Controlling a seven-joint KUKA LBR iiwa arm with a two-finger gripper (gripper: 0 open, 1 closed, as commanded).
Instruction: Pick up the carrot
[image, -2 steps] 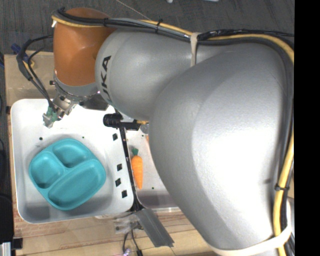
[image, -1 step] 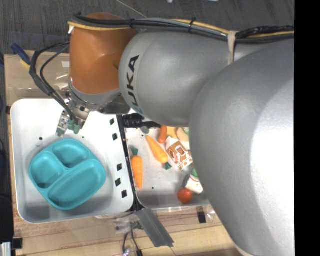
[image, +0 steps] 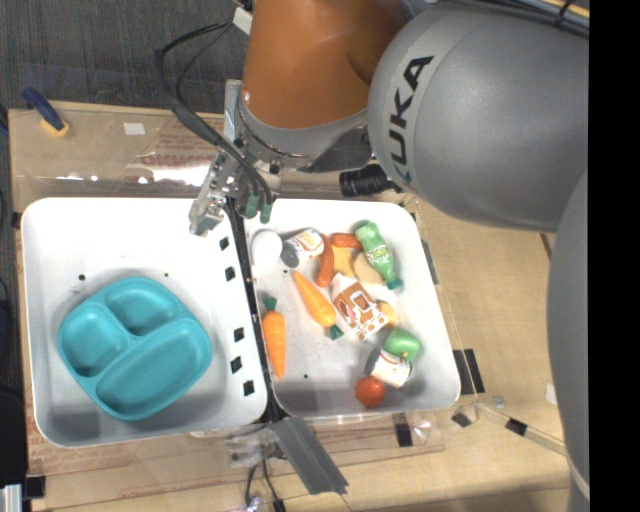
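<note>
Hovering gripper over the bins' divider at far edge, fingers apparently released, empty; carrot lies at right bin's left wall—next descend nearer.

I see two white bins; the left one carries a teal plate. By the right bin's left edge lies an orange carrot with a green top. Near its front edge sits a red tomato. The arm is grey, banded orange.
</note>
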